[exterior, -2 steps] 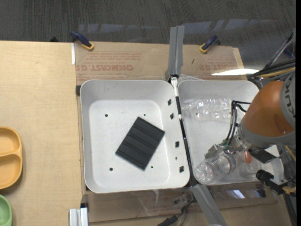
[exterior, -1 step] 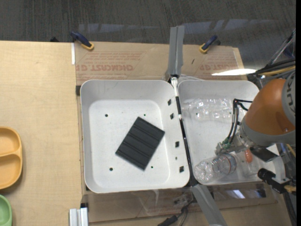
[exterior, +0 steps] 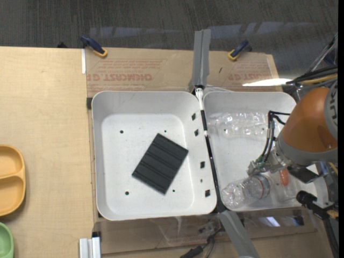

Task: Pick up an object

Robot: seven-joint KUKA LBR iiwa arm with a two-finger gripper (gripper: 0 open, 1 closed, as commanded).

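the gripper (exterior: 263, 168) is low in the right bin (exterior: 236, 149), a clear plastic bottle (exterior: 246, 190) lying just below and beside it, nothing lifted yet as far as i can judge, the grasp and raise still to come.

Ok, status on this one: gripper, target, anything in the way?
Gripper low in right bin, beside clear plastic bottle. No grasp visible. Second clear bottle nearby. Black ridged slab in left bin, apart.
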